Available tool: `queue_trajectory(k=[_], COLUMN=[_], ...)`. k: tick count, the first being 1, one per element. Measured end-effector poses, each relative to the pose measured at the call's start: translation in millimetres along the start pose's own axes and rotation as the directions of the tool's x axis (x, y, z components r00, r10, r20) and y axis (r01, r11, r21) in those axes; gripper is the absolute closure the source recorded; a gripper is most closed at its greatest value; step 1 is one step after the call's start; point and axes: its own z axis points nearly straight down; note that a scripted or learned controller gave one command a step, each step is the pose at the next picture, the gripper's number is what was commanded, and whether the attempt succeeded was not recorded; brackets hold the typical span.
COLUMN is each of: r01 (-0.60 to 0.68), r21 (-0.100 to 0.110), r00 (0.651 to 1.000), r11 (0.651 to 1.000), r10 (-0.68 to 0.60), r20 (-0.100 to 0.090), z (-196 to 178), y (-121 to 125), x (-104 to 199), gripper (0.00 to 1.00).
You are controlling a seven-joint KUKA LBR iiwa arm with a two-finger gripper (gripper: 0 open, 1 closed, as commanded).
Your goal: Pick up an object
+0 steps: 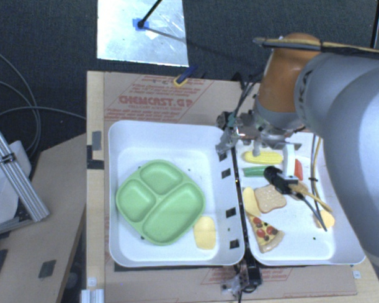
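A red-printed cardboard sheet (154,100) lies on the tabletop (58,174), a shiny foil square (122,33) beyond it, an aluminium rail (15,179) at left.

The arm (346,103) is cut off by the top and right edges, and its grey bulk is soft and out of focus. It covers the far right corner and much of the right wall of the right bin (298,248). The corn cob (264,158) loses part of its upper edge behind the wrist. A red piece (299,168) beside it is too small to name. A pale yellow piece (249,202) lies partly under the toast slice (270,198). Both bins hide the middle of the cardboard sheet (154,100) on the tabletop, and its red print is blurred.
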Motion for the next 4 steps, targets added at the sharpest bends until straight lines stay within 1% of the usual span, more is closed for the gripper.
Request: queue_trajectory(k=[1,2,3,4], r01=[0.020,0.011,0.012,0.005], r21=[-0.005,-0.016,0.017,-0.002], r00=[1.000,1.000,1.000,1.000], r11=[1.000,1.000,1.000,1.000], r10=[-0.020,-0.011,-0.012,-0.005], r20=[-0.009,-0.010,0.001,-0.003], z=[-35.7,-275.3,-53.6,102.8], y=[-3.1,-63.8,-93.7,-119.7], x=[152.9,144.1,189.3,187.7], gripper=[0.00,0.00,0.00,0.00])
